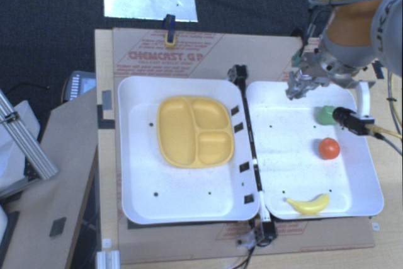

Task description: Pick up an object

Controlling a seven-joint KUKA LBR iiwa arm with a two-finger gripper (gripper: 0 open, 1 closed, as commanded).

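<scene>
In the right bin (296, 154) lie a green object (325, 114) near the far right side, an orange-red ball (329, 148) below it, and a yellow banana (308, 203) by the near edge. My gripper (296, 92) hangs over the far part of the right bin, to the left of the green object and apart from it. Nothing shows between its fingers. The arm partly crowds the green object's right side.
The left bin (135, 135) holds a yellow divided plate (194, 131). A black divider strip (247, 142) runs between the two bins. The bench's cardboard base (170, 57) extends behind the bins.
</scene>
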